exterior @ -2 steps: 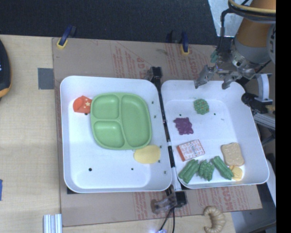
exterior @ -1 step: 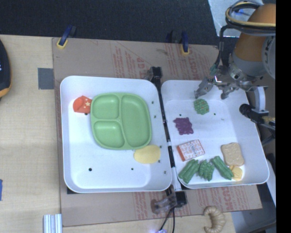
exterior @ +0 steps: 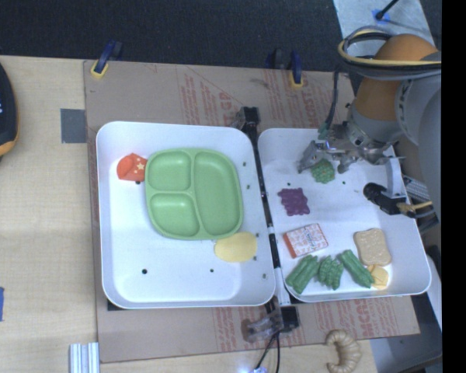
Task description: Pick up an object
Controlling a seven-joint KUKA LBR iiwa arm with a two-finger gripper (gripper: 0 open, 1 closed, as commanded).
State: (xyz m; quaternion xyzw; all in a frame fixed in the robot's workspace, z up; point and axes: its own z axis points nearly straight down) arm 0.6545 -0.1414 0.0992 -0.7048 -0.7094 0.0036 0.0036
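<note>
Here, line by line:
Arm: the grey arm with the orange band comes in at 2 o'clock.
Gripper (exterior: 324, 160): over the right bin (exterior: 419, 282) at its 12 o'clock edge; fingers spread, one on each side of a small green broccoli piece (exterior: 324, 172).
Right bin things: purple grape bunch (exterior: 294, 201) near the middle; a red-and-white card (exterior: 305, 240) at 6 o'clock, writing too small to read; green veggies (exterior: 328, 272), a cracker (exterior: 372, 246).
Left bin (exterior: 116, 278): a green three-part plate (exterior: 194, 193), a red piece (exterior: 130, 167) at 9 o'clock, a yellow piece (exterior: 236, 247) at 5 o'clock.
Cardboard (exterior: 179, 84): faint red print, not readable.
</note>
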